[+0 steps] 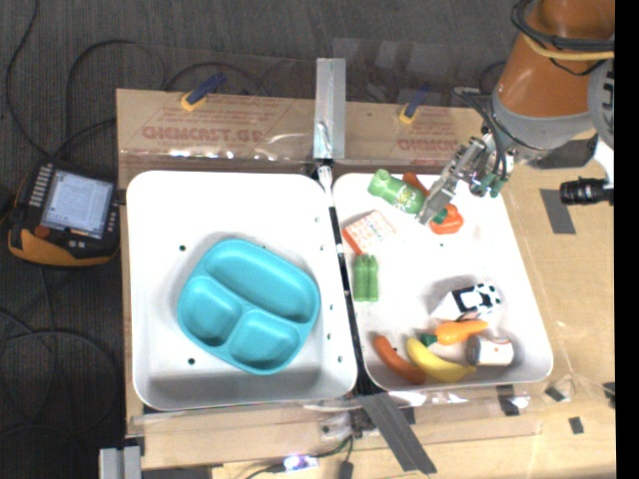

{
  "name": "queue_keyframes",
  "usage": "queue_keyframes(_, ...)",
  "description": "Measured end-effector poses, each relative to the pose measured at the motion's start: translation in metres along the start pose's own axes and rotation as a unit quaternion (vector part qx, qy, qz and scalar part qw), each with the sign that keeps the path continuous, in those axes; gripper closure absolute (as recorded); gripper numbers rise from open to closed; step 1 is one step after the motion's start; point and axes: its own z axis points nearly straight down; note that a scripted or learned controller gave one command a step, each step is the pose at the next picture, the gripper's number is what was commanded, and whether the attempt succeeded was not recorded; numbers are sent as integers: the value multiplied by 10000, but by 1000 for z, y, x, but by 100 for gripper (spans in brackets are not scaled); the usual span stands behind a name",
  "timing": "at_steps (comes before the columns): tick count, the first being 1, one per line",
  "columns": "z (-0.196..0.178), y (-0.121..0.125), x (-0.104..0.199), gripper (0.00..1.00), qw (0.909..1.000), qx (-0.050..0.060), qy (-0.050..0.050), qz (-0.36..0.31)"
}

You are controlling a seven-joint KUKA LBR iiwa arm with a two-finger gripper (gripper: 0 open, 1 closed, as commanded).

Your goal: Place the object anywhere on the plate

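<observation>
Probably a lab: teach pendant (68, 214), cables (60, 78).

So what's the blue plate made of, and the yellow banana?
The blue plate looks like smooth moulded plastic: one even turquoise colour, rounded dividers, soft shine. The banana is probably a plastic toy, since its yellow is very even and a little glossy, though it is too small to be sure.

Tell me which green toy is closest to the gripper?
The green toy at the back of the right bin, just left of the gripper. The other green one lies farther off, beside the divider between the bins.
</observation>
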Motion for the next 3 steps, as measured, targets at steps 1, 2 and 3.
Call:
queue_keyframes(1, 26, 59, 75, 100, 9998, 10, 16, 185)
queue_keyframes(2, 30, 105, 118, 100, 9944, 32, -1, -1053)
queue_keyframes(3, 30, 105, 118, 0, 9944, 28, -2, -1053)
